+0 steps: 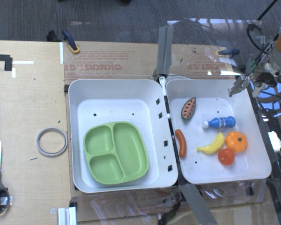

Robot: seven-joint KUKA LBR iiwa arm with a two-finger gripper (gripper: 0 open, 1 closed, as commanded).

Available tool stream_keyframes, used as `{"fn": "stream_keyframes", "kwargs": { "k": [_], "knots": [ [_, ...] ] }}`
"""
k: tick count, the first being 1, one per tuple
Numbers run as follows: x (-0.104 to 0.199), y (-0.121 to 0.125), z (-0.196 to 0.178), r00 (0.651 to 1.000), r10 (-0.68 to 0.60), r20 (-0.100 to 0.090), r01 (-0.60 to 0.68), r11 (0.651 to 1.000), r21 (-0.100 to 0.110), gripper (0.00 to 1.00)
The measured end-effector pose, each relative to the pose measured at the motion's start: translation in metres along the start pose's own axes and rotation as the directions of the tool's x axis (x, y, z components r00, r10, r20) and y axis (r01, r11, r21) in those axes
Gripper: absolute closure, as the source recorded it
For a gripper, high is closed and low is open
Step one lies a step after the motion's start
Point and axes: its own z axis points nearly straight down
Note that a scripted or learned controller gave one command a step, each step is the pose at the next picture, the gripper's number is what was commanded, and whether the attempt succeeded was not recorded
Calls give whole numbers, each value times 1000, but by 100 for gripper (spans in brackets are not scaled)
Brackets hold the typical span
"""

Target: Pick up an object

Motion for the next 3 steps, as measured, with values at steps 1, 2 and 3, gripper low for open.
{"fn": "stream_keyframes", "kwargs": {
  "k": [1,2,3],
  "knots": [
    [14,14,109,1000,-2,0,2,1000,0,0],
    [52,-41,139,1000,3,0,-3,1000,0,0],
    [99,-71,139,1000,2,0,-2,1000,0,0]
  ]
}}
